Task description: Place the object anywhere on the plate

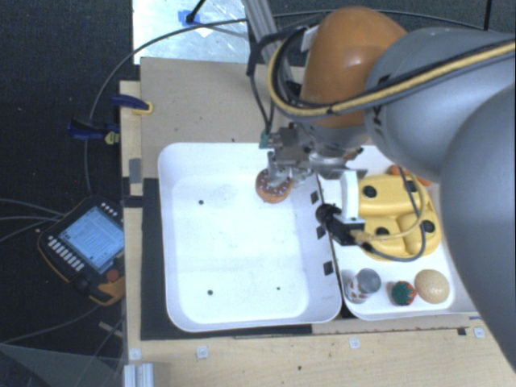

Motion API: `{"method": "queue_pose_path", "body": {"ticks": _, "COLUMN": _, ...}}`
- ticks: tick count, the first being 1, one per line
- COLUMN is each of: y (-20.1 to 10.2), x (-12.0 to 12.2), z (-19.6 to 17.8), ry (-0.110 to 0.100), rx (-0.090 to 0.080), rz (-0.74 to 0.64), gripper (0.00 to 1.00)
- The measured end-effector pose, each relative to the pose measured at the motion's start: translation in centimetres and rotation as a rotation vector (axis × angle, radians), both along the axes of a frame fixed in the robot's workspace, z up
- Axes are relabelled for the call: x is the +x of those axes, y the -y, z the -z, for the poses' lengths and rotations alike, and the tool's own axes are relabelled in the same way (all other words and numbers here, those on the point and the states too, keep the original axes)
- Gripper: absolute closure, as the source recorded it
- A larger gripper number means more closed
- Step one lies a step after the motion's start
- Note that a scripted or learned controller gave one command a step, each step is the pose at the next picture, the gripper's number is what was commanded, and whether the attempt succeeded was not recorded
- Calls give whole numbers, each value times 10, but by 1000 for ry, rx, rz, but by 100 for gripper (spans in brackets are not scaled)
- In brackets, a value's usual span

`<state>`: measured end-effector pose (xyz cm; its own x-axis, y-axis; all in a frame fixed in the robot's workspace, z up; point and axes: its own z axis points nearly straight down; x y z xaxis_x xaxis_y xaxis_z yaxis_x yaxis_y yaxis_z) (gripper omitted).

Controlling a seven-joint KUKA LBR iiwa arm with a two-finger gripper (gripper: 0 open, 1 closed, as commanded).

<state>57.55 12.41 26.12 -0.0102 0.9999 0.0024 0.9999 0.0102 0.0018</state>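
Gripper (278, 168) sat over the far-right part of the left bin (181, 216), right above a small brown round object (273, 188); couldn't tell if the fingers were open or gripping it. Yellow plate (399, 208) was in the right bin (451, 301), so I'd confirm a solid grip before lifting, clear the bin walls, and release low over the plate's open face.

Even, fairly bright overhead light washes the left bin (234, 248) nearly featureless, glare whitens the sheet (189, 22) at top, shadows stay soft, the floor is dark, and the close arm (451, 111) looms blurred; overall sharpness is low.
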Motion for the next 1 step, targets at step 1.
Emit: {"method": "queue_pose_path", "body": {"ticks": 1, "y": 3, "x": 0, "z": 0, "ry": 0, "rx": -2, "rz": 5, "gripper": 0}}
